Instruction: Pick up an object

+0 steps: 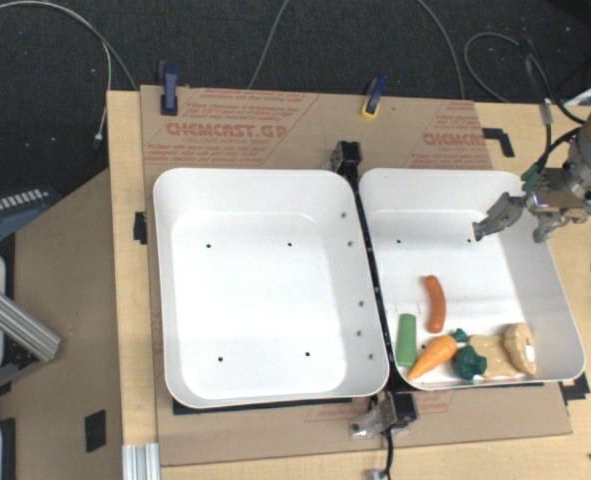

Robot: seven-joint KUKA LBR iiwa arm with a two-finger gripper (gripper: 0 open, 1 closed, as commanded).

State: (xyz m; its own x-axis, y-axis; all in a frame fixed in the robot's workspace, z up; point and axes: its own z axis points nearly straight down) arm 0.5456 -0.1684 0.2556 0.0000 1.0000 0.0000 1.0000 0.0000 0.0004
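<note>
1. The bench point(125, 268) spreads out to the gripper's left, a brown cardboard-covered surface with red lettering along its far edge.
2. The left bin point(265, 193) sits well apart from the gripper, across the centre divide.
3. The right bin point(545, 298) lies directly under and in front of the gripper, and all the objects are clustered at its near edge.
4. The gripper point(520, 223) hangs over the far right part of the right bin, its two fingers spread wide with nothing between them.
5. The orange toy carrot point(432, 356), with its green top, lies well nearer the camera than the gripper, tilted beside the green piece.
6. The sausage point(435, 303) lies between the gripper and the carrot, closest to the tool of all the objects, yet still apart from it.
7. The green cylinder point(406, 339) stands left of the carrot, touching it.
8. The tan bread-like piece point(520, 348) rests almost straight below the gripper in the view, at the bin's near right corner.
</note>
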